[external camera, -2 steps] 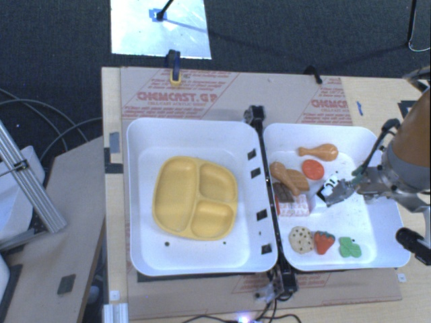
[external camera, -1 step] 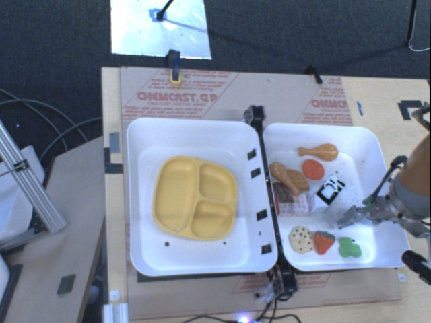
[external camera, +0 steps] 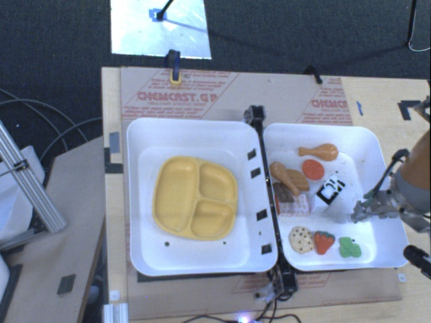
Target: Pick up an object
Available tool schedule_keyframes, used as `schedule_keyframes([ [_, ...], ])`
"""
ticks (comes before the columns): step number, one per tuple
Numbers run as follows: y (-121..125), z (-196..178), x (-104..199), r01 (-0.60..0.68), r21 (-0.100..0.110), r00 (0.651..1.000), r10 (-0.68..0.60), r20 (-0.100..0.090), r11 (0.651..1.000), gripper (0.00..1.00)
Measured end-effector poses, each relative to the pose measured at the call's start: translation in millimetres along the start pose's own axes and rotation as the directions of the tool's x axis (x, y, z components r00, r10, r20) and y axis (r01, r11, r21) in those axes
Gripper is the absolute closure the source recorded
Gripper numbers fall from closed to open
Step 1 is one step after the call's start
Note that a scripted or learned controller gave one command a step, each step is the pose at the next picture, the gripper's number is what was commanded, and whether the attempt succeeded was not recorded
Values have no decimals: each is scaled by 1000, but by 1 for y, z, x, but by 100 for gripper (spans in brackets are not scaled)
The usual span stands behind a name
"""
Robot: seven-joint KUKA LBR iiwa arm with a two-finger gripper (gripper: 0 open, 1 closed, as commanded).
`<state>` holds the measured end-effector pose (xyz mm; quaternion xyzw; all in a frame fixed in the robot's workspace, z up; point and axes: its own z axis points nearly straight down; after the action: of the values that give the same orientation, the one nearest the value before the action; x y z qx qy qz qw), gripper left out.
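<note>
Right, the white block with black marks sits just left of my claw, touching nothing of mine. Whether I'm wide or narrow, I can't tell. I'd centre over it, clear of the strawberry below.

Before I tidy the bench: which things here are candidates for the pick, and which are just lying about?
For the pick, all in the right bin:
chicken drumstick; red disc; brown piece; black-and-white block; cookie; strawberry; green piece. The gripper hovers there.

Lying about:
yellow divided tray in the left bin; blue clamp.
</note>
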<state>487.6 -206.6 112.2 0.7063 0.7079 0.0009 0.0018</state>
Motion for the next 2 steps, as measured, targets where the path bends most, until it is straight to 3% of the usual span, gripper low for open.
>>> schedule_keyframes([
  [1, 1, -10, 0, 1, -2, 1000, -1, 0, 1000, 100],
  [2, 38, -35, 84, 12, -2, 1000, -12, -4, 1000, 100],
])
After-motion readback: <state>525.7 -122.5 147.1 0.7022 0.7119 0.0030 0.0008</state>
